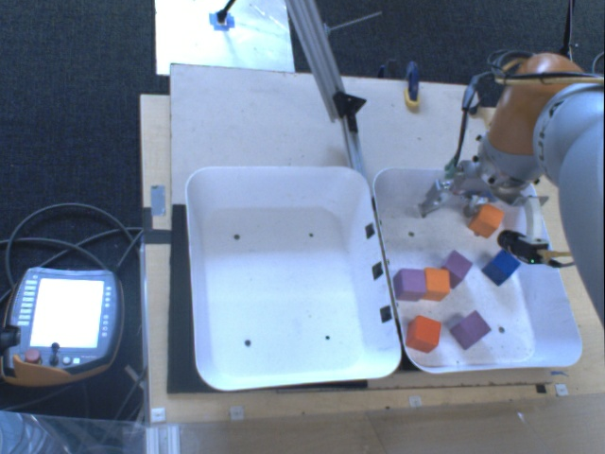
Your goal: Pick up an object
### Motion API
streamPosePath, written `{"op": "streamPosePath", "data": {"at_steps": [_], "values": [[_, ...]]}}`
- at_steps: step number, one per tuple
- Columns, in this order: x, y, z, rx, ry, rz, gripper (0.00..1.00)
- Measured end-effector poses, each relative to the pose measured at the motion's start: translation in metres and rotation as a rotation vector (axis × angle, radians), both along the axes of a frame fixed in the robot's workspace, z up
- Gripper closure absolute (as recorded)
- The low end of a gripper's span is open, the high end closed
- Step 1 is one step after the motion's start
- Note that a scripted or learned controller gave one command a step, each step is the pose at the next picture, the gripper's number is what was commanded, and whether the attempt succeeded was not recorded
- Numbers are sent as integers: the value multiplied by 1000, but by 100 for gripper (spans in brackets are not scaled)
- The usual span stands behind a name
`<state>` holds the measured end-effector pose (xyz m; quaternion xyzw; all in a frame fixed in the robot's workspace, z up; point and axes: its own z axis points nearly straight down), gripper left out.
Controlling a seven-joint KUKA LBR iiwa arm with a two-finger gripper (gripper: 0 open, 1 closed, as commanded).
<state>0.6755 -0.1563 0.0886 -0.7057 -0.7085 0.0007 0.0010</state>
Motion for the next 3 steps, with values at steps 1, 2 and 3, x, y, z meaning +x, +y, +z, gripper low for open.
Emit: {"op": "streamPosePath", "data": {"at_steps": [1, 2, 3], "values": [[3, 0, 16, -2, -9, 2, 100], [-3, 4, 74, -2, -10, -1, 100], [-5, 7, 140, -3, -12, 1, 100]]}}
